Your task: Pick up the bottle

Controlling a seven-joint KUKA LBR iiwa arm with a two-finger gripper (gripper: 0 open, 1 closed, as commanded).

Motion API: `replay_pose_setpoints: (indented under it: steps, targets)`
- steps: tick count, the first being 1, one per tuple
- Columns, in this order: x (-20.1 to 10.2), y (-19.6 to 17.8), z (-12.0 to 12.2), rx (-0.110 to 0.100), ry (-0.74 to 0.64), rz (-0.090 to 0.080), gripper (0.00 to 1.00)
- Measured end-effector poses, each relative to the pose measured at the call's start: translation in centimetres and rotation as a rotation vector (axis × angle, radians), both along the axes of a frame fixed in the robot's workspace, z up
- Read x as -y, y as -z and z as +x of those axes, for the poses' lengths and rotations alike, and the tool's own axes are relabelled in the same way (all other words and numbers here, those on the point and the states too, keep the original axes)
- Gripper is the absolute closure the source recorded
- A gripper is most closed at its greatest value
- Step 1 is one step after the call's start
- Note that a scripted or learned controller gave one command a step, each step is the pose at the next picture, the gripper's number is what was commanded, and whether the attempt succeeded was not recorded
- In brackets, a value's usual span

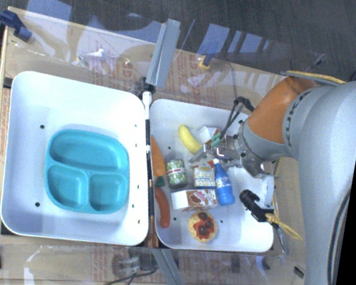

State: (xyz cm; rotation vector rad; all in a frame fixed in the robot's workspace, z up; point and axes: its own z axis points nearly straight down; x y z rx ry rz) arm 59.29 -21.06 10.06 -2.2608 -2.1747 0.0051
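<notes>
A: Where's the bottle (223, 184)?
B: Right bin (250, 235), beside a carton (203, 175) and green can (176, 172); gripper (220, 153) just above its cap
A: Clamped on it?
B: Cannot tell

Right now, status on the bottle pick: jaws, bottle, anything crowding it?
Gripper low over right bin, jaw state unreadable. Bottle lying in bin just below it, not lifted. Carton tight against bottle's left, green can beyond.

Grey arm (319, 169), orange wrist band (270, 117), white lettering at base.
</notes>
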Motion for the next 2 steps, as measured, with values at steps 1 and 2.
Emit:
replay_pose_setpoints:
  steps: [1,2]
  targets:
    - [0.0,-0.9,0.0,-0.002,-0.003,0.001,1.0]
    - [-0.6,-10.9,-0.9,0.003,0.26,-0.002,1.0]
